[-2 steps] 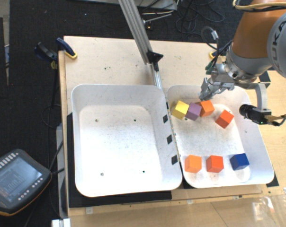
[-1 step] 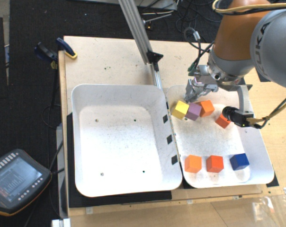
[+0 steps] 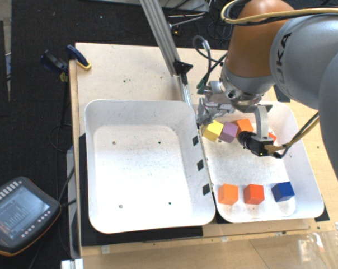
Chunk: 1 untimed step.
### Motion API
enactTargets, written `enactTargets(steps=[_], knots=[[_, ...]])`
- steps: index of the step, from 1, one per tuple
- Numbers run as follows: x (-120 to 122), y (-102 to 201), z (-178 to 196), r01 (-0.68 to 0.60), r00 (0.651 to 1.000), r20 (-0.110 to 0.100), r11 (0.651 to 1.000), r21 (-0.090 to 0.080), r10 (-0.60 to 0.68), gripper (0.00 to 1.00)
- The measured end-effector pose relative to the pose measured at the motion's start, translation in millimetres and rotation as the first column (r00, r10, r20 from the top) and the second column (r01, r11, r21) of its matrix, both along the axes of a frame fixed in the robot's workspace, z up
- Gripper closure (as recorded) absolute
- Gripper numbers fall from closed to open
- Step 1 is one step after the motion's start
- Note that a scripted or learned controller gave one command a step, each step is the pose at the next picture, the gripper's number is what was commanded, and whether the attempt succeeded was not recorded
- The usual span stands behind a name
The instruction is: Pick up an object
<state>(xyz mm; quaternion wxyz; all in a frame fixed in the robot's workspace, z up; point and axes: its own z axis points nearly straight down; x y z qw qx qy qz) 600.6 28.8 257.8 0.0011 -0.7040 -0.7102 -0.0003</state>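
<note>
My gripper (image 3: pixel 234 129) hangs low over the back of the right bin (image 3: pixel 303 167), open. Its left finger (image 3: pixel 205 116) stands by the bin's left wall and its right finger (image 3: pixel 262 125) further right. Between them lie a yellow block (image 3: pixel 212 131), a purple block (image 3: pixel 229 132) and an orange block (image 3: pixel 244 125), close together in a row. The fingers are apart from the blocks' outer sides as far as I can see, and nothing is lifted. A bit of a red-orange block (image 3: pixel 272 136) peeks out just right of the right finger.
Along the right bin's front edge sit an orange block (image 3: pixel 228 194), a red-orange block (image 3: pixel 254 194) and a blue block (image 3: pixel 282 191). The left bin (image 3: pixel 102 116) adjoins it. A slanted metal bar (image 3: pixel 160 29) rises behind the bins. A teach pendant (image 3: pixel 20 214) lies at the lower left.
</note>
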Motion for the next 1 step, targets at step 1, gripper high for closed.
enactTargets(steps=[1], knots=[[3.0,53.9,-22.7,0.001,1.0,-0.002,1.0,-0.001,-0.001,1.0]])
